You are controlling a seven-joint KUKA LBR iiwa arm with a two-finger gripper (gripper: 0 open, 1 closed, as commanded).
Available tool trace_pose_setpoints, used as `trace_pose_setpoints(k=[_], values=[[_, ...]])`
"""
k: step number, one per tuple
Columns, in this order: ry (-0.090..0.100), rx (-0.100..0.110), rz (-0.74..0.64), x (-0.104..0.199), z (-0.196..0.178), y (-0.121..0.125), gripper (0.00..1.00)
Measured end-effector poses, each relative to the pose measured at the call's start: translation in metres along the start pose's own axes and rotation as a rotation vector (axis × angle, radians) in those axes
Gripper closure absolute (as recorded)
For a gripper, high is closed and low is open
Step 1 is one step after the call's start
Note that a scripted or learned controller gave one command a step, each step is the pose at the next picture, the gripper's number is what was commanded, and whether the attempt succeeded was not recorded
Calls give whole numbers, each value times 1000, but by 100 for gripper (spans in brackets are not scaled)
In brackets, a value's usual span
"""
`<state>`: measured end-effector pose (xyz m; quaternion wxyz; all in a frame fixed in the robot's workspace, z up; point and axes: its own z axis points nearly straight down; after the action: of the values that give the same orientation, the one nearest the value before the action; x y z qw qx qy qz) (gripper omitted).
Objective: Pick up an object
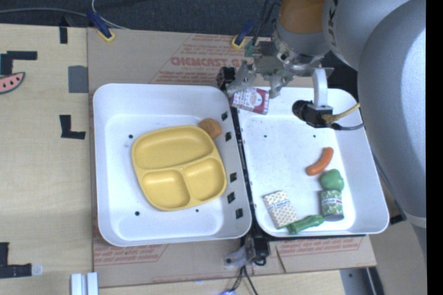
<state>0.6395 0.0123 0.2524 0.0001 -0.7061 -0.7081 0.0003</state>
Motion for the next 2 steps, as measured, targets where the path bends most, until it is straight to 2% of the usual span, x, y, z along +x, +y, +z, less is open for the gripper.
trace_pose_setpoints(k=[1, 2], values=[[-1, 0, 3, -42, -9, 29, 100], [-2, 2, 3, -75, 19, 28, 100]])
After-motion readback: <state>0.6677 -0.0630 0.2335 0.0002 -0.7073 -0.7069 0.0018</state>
